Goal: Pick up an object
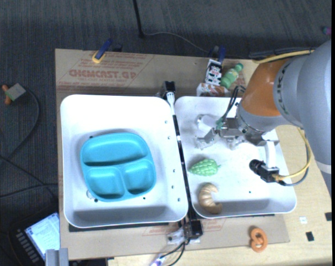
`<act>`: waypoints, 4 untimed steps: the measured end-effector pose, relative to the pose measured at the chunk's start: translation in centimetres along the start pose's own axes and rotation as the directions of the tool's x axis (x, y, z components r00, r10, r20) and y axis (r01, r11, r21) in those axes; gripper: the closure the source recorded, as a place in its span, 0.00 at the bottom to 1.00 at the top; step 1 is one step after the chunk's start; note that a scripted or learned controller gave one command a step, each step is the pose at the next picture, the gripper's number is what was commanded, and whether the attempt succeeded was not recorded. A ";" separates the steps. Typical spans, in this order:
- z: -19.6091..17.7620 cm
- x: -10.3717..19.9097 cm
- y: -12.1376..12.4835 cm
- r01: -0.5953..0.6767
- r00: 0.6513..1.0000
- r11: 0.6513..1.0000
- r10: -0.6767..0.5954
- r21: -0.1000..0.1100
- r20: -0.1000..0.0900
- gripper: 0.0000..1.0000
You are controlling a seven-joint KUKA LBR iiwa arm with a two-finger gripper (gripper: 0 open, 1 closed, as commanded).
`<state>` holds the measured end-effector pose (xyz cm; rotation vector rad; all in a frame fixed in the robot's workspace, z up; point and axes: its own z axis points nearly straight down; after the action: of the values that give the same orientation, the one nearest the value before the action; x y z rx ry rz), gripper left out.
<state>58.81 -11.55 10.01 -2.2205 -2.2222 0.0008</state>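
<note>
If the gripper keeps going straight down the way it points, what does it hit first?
Most likely bare floor of the right bin. The gripper hangs over the bin's upper left part; the green toy lies nearer the camera, probably off that line, though depth is unclear.

One camera watches me, fixed high above the bench point(101, 73) and tilted, so the far edge of the board sits toward twelve o'clock and the near edge toward six. It stands back enough to take in both white bins whole: the left bin point(73, 148) toward nine o'clock, the right bin point(278, 201) toward three. Dark carpet point(45, 15) and loose cables fill the frame from nine round to twelve. My arm point(300, 93) enters from three o'clock, close under the lens, so it looms large over the right bin's far corner.
</note>
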 end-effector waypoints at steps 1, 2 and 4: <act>-0.8 -2.3 -3.6 -0.001 1.000 1.000 0.001 0.001 0.001 0.00; -2.0 -5.0 -6.2 -0.001 1.000 1.000 0.001 0.001 0.000 0.00; -8.4 5.1 -6.7 0.001 1.000 1.000 -0.001 0.001 -0.001 0.00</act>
<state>52.13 -6.46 18.42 -2.2185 -2.2223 0.0016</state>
